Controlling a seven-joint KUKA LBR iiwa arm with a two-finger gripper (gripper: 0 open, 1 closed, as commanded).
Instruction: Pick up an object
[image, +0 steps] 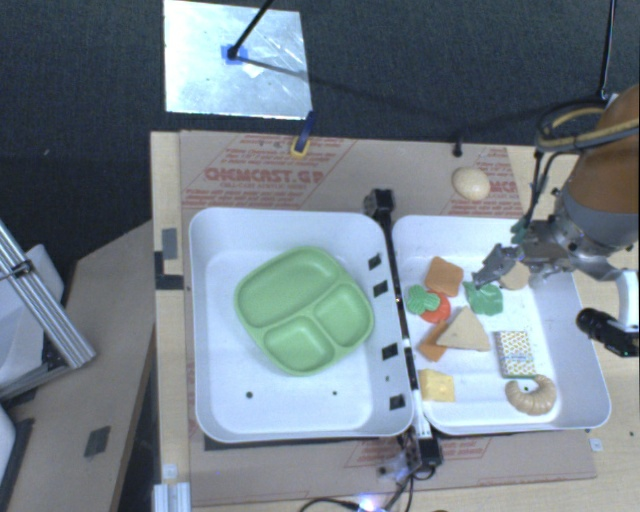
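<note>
The tool (487, 277) hangs low over the upper middle of the right bin (590, 375), its dark fingers pointing left; whether they are spread or pressed together cannot be told. Right at their tips lies a small green block (485, 299), touching or nearly so, though nothing shows it gripped.

Around it the right bin is crowded: an orange block (444, 275) to the upper left, a green leafy piece (421, 299) with a red piece (437, 312) against it, a tan wedge (463, 331) just below the green block, a small orange piece (431, 349) beside the wedge, a yellow cube (435, 385) near the front, a patterned card (515, 352) to the right, and a curled tan pastry (531, 394) at the front right corner.

The left bin (215, 390) carries a green divided plate (302, 309) at its centre, with bare white floor round it. Black clips run along the divide between the bins. Both bins sit on a cardboard sheet (260, 172) on the counter (120, 300). A beige egg-shaped thing (471, 183) lies on the cardboard behind the right bin. Dark carpet and a shiny sheet (238, 60) lie beyond.
</note>
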